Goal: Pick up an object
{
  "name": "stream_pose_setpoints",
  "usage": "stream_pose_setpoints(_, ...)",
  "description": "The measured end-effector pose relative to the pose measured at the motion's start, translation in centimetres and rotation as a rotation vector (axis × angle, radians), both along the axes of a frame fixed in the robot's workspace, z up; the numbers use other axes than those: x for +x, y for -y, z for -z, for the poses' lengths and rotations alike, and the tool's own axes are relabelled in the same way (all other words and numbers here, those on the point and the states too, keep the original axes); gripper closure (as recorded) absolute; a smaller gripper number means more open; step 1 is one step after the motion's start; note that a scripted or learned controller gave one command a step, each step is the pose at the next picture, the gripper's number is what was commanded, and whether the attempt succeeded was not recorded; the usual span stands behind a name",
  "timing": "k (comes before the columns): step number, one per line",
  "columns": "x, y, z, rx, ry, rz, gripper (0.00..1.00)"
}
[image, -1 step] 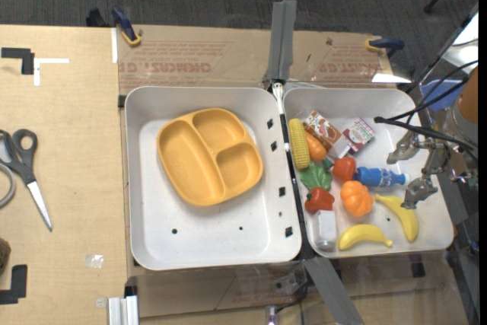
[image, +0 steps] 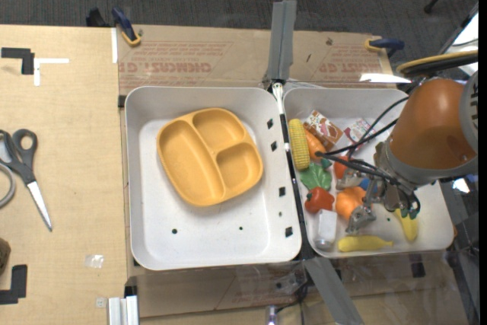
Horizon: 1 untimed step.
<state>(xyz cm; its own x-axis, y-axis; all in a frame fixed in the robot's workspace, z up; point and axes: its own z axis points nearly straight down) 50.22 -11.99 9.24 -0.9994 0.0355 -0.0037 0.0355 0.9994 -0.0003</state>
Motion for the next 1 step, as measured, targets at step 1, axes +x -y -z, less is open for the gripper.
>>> stream_pose_setpoints(1, -0.27, -1.39, 0.11, 0.001, -0.003, 0.160, 0.00)
